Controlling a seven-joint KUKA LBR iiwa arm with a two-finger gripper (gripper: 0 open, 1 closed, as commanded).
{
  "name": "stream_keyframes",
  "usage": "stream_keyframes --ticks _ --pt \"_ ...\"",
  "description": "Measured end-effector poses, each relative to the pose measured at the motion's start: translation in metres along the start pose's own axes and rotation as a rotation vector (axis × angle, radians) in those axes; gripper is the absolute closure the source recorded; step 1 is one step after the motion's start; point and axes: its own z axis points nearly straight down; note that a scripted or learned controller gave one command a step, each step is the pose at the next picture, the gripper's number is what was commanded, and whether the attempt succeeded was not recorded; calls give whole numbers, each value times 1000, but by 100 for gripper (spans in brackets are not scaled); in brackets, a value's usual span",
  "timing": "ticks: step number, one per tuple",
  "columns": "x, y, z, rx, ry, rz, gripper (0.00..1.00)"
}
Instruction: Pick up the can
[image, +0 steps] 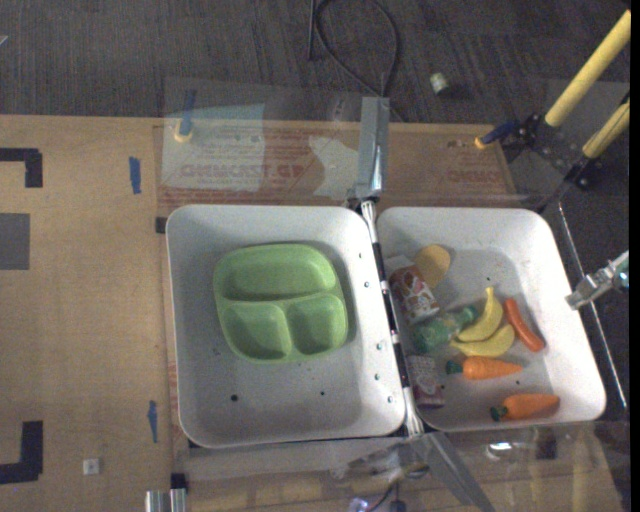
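The can (413, 292), with a red and white label, lies on its side in the right bin (560, 262) against the bin's left wall. It sits just below a round yellow piece (434, 262) and above a green bottle (441, 330). My gripper (600, 283) shows as a pale metal part at the view's right edge, over the right bin's outer rim and far to the right of the can. Nothing is seen held in it.
Beside the can in the right bin lie two bananas (487, 318), a red sausage-like piece (524, 325), two carrots (490, 368) and a small packet (428, 382). The left bin (190, 300) holds a green divided plate (280, 300). Yellow-handled clamps (590, 70) stand at the back right.
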Motion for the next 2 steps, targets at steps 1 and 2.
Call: stream_keyframes --ticks 1,2 --pt "7 -18 -73 -1 -1 -290 100" --pt "8 -20 -81 -2 -3 -614 100"
